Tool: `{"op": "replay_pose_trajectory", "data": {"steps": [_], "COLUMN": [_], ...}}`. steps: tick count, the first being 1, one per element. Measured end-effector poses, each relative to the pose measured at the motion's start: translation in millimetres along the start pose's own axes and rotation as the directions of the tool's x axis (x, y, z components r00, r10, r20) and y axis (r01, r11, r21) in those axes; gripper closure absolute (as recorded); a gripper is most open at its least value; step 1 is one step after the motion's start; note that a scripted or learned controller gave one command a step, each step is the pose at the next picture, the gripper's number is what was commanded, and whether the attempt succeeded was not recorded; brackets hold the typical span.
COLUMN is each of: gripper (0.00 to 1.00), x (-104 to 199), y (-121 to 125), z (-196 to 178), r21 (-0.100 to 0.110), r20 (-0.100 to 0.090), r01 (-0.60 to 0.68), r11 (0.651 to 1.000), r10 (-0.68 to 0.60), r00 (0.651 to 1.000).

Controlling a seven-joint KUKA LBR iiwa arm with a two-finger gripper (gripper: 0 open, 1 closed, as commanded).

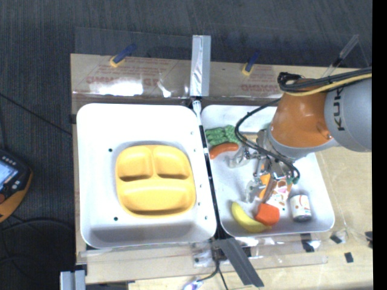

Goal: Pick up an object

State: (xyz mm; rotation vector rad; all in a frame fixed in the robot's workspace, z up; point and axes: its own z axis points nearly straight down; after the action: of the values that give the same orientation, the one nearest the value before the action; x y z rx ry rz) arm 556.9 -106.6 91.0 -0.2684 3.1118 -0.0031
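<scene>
My gripper (261, 185) hangs low in the right bin (321, 186), under the arm's orange band (299, 122). It sits just above and left of a small colourful carton (280, 193). An orange block (268, 214) and a yellow banana (244, 217) lie just in front of it. A white can (300, 205) lies to the right of the carton. A green leafy item (219, 135) and a red-orange sausage shape (224, 150) rest at the bin's back left. Nothing is visibly lifted by the gripper.
The left bin (97, 122) holds a yellow divided tray (156, 179). A ridge between the bins (205, 168) separates them. A black cable (245, 125) loops from the wrist over the right bin's back. A metal post (201, 65) stands behind the bins.
</scene>
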Motion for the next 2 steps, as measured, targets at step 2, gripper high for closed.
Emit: {"op": "replay_pose_trajectory", "data": {"steps": [2], "gripper": [0.00], "x": [17.8], "y": [-28.0], "z": [0.3], "r21": [-0.002], "r20": [-0.007], "r01": [0.156], "r11": [0.988], "r10": [-0.156], "r00": [0.988]}}
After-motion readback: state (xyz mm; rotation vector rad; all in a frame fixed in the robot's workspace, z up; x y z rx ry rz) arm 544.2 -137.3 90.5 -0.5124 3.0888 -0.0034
